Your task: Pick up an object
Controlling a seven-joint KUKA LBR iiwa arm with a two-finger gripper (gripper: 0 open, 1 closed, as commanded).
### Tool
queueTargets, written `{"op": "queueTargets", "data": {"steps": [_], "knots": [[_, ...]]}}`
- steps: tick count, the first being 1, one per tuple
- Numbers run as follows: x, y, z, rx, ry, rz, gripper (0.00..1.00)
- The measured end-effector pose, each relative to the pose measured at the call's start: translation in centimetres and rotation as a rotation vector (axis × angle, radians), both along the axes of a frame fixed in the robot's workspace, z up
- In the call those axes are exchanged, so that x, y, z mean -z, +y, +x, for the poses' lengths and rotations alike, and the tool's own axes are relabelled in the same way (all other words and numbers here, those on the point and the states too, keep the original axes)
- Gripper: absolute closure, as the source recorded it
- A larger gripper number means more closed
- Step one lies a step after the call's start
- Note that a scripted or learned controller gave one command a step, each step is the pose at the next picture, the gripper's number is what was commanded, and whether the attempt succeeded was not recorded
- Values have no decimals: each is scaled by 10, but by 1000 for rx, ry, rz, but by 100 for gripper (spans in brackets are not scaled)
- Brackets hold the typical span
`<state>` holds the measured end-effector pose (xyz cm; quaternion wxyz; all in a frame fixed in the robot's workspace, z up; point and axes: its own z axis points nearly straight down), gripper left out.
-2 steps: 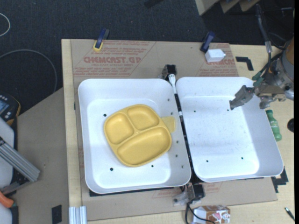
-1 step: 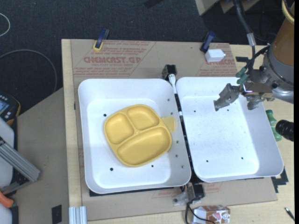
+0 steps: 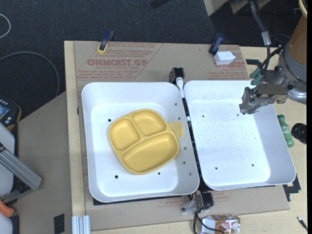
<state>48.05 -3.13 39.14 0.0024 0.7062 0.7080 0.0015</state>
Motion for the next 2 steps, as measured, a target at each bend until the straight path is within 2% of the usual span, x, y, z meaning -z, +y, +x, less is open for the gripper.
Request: {"op": "queueTargets", "data": {"steps": [1, 2], "knots": [[15, 61, -1, -5, 9, 3, 100], [-51, 126, -1, -5, -3, 4, 100]]}}
